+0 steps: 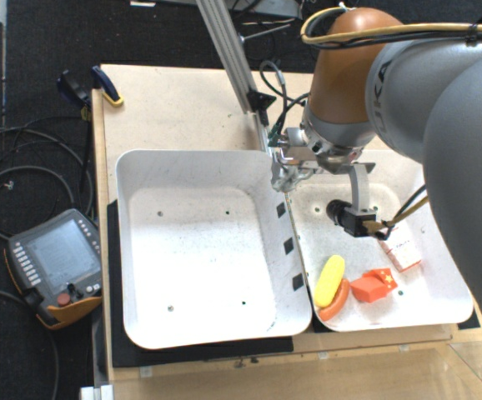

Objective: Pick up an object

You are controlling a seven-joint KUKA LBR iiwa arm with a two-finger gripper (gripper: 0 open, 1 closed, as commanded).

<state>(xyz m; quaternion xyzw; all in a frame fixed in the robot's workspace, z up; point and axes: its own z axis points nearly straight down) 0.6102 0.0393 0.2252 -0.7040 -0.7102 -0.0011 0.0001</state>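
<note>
Grey arm [441, 115] w/ orange band comes in from the upper right of the frame & fills most of that corner. Wrist sits over the upper edge of the right bin [441, 307], just right of the divider btwn the two bins. Gripper [287, 176] hangs at centre frame, near the top of the shared rim; its tip is small & cluttered w/ cables, so can't tell if the claw is apart or together. Nothing visibly btwn the fingers.

Objects, all in the right bin, lower part:
- yellow banana-shaped piece [330, 278], upright-ish, close to the divider, lower centre-right of frame.
- orange/red curved piece [334, 305] just under & touching the yellow one.
- red block [373, 286] just right of the yellow piece, near but apart.
- small white box w/ red marks [403, 252] further right, above the red block, near the arm's edge.
- black part on a bracket [351, 217] w/ a cable hangs from the wrist above these objects; can't tell whether it touches the bin floor.

All four items lie well below the gripper in the frame.

Left bin [141, 182] takes the centre-left of frame, a few dark specks on its floor.

Off the bench, lower left of frame: teach pendant [53, 265] w/ grey screen & orange base on the dark floor, cables looping above it. Upper left corner of the bench: blue-yellow clamp [107, 86].
</note>
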